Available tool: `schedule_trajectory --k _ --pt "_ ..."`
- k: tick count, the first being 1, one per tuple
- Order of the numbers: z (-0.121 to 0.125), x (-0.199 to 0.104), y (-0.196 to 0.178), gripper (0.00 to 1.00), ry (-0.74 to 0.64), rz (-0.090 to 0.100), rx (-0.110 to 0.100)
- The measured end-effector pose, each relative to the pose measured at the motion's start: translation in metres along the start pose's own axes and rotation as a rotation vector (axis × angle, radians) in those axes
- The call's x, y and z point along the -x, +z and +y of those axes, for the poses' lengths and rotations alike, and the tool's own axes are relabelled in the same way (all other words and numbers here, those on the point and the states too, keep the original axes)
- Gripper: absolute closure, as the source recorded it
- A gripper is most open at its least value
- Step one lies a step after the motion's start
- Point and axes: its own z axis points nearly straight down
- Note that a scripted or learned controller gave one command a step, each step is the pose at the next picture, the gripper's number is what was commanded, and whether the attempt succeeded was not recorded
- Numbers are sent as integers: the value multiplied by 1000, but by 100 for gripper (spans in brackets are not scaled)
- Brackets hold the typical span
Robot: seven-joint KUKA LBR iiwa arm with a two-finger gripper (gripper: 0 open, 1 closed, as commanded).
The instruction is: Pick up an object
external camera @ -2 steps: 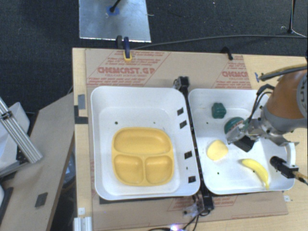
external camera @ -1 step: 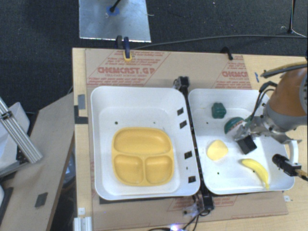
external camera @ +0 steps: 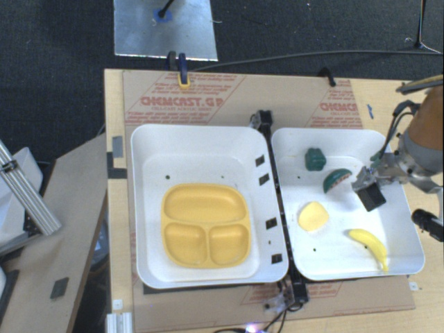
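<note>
The right bin holds a dark green lump at its back, a green and dark half-round piece near the middle, a pale yellow round piece and a yellow banana at the front. My gripper hangs over the right side of this bin, just right of the half-round piece and above the banana. Nothing shows between its dark fingers. The arm's orange band is at the right edge.
The left bin bears a yellow tray with three compartments. Both bins rest on a cardboard sheet on the bench. A metal plate lies behind the bench, and cables run along the back.
</note>
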Motion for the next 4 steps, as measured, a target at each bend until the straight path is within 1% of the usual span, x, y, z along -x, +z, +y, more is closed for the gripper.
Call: schedule_trajectory --k 1,2,3,4 --pt "12 -1 -58 100 -6 0 2" --pt "14 -1 -83 100 -6 1 -2" --pt "19 -54 -83 100 -11 5 -5" --pt "36 -101 -89 100 -11 4 -3"
